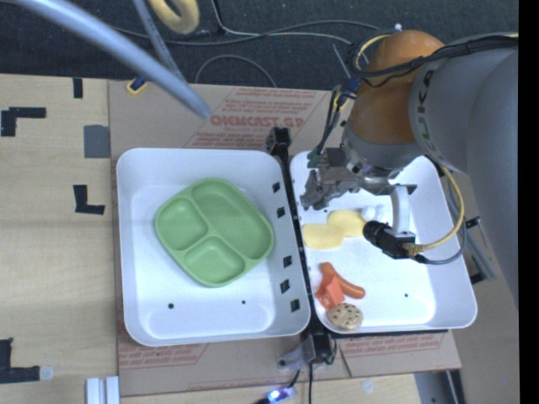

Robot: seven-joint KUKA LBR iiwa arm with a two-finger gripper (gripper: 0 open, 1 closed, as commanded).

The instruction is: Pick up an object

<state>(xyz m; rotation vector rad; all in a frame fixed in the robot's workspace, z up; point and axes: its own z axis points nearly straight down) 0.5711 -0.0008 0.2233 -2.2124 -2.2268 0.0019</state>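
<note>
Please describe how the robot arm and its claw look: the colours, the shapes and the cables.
The arm is thick, rounded and grey, with a glossy orange band above the wrist. The claw is a dark grey metal assembly. Yellow and blue cables run beside the band, and a yellow cable loops to a black part.

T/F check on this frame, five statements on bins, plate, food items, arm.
1. The green plate lies in the left bin. True.
2. The plate has three compartments. True.
3. The cookie sits on the plate. False: it lies in the right bin, near the front wall.
4. The arm hangs over the left bin. False: it is above the right bin, with the gripper near the yellow item.
5. The orange item lies between the yellow item and the cookie. True.
</note>
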